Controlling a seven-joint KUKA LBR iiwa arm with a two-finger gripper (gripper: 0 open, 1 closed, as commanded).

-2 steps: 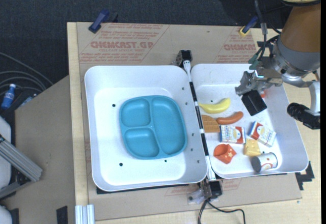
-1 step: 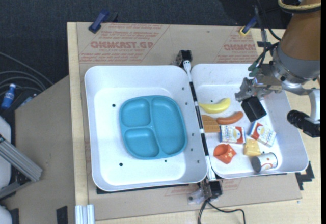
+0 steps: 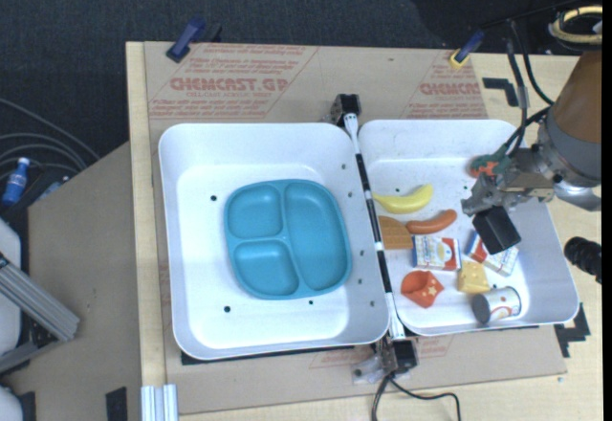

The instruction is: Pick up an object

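Note:
The right bin [image 3: 430,129] holds several small things. A yellow banana [image 3: 406,200] lies near its left wall, with an orange-red sausage [image 3: 432,221] just below it and a brown block [image 3: 392,233] beside that. Lower down are a red-and-white carton [image 3: 433,253], a red pepper [image 3: 422,287], a yellow piece [image 3: 472,277] and a white cup [image 3: 497,304] on its side. My gripper [image 3: 495,228] hangs over the bin's right half, right of the sausage and above the yellow piece. Its black tip hides what lies under it. I see nothing held in it.
A blue divided plate [image 3: 287,237] rests in the middle of the left bin [image 3: 191,218]. The arm's grey wrist [image 3: 564,170] reaches in over the right bin's right rim. Blue clamps [image 3: 186,39] sit at the bench's back edge.

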